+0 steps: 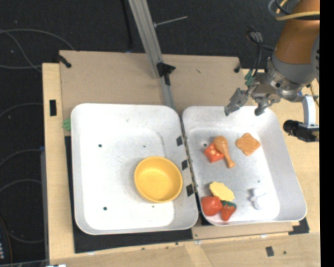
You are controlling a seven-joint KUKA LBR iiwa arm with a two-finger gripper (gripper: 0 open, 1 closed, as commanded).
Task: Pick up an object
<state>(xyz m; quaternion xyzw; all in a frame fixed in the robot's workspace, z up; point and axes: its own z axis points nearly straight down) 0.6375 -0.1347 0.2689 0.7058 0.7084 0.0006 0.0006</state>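
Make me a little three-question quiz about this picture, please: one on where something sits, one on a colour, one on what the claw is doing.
1. Where is the bowl?
A. left bin
B. right bin
C. on the bench outside the bins

2. What colour is the bowl?
A. blue
B. yellow
C. green

3. What state is the gripper in?
A. clamped on the bowl
C. open, holding nothing
B. clamped on a tomato

Answers: 1 A, it sits in the left bin, near the divider. 2 B, it is plainly yellow. 3 C, its fingers are spread apart above the right bin's far edge, with nothing between them.
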